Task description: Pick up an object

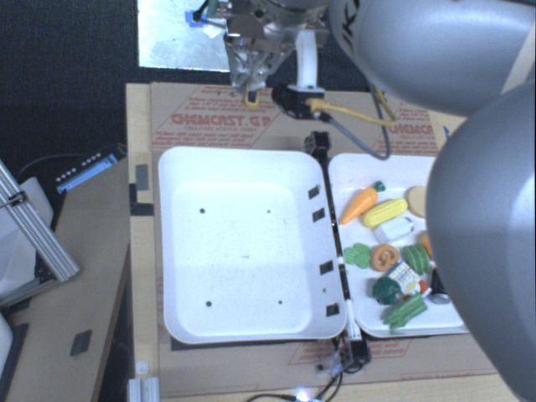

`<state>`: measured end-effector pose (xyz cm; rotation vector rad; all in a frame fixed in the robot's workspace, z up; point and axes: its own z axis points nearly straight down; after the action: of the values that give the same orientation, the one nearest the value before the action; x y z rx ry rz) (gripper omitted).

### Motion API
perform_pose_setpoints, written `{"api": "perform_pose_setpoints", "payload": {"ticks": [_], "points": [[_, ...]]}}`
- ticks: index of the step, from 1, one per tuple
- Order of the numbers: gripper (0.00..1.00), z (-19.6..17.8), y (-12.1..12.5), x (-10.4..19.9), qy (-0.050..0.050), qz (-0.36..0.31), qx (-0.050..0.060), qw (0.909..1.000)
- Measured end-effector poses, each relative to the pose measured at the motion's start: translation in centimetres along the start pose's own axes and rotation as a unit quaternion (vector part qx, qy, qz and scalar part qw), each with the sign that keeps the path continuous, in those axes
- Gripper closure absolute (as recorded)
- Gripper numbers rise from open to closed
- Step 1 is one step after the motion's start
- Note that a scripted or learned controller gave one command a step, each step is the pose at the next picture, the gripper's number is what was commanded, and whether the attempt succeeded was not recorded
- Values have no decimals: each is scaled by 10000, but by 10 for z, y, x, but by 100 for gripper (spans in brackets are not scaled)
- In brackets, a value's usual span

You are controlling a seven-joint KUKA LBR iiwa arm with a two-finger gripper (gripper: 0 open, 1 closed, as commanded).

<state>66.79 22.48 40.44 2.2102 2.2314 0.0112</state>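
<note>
While the big grey arm (435,40) fills the upper right of the scene, its gripper (251,82) hangs past the far rim of the left bin (180,174), over the cardboard sheet (218,120) printed with red lettering. A small yellow bit shows right at the fingertips, though it is too small to name, and whether the tool is spread or pressed together I cannot tell from this angle. All the things to pick lie well apart from it, in the right bin (339,174): an orange carrot (360,203) just beside a yellow corn cob (385,213), a pale round piece (416,199) behind them, a leafy green piece (358,255) touching an orange ring (384,257), and a dark green item (386,291) next to a green pod (405,311) near the front rim. A yellow cable (356,114) trails from the wrist across the cardboard.
</note>
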Motion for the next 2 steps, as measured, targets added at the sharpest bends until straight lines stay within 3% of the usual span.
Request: {"api": "perform_pose_setpoints", "payload": {"ticks": [1,2], "points": [[100,-44,1,10,-10,19,-3,10000],[100,-55,1,10,-19,20,13,10000]]}}
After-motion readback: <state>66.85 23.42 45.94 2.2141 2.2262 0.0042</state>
